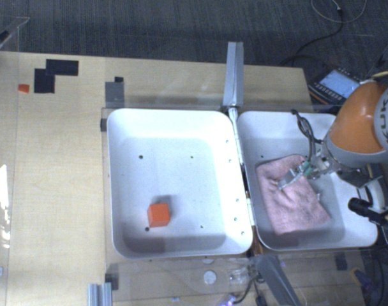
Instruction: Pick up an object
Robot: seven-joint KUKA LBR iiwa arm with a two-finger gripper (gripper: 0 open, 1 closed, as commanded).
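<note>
Pale wood-grain laminate covers the worktop (53,190), a flat, smooth surface that takes up most of the frame below a strip of dark ribbed floor along the top. Two shallow white bins sit side by side on it, both with rounded corners and a matte plastic look: the left bin (124,171) fills the centre of the frame, and the right bin (270,126) lies against it at centre right, with a grey metal bar (233,75) rising from the seam between them. The arm (363,123) enters at the right edge, its glossy orange band rounded like a dome above a grey wrist. Inside the right bin a pink cloth (290,203), soft, nubbly and rumpled, is spread over much of the floor. The hand (302,174) hangs over the upper part of that cloth, its thin metal fingers touching or just above the fabric; whether they are apart or together cannot be made out, and nothing is plainly caught between them. A small orange block (159,215), cube-like with crisp edges, rests on the floor of the left bin toward its lower left. Black stepped patches (53,74) mark the upper left of the worktop, beside a tiny orange square (23,88).
</note>
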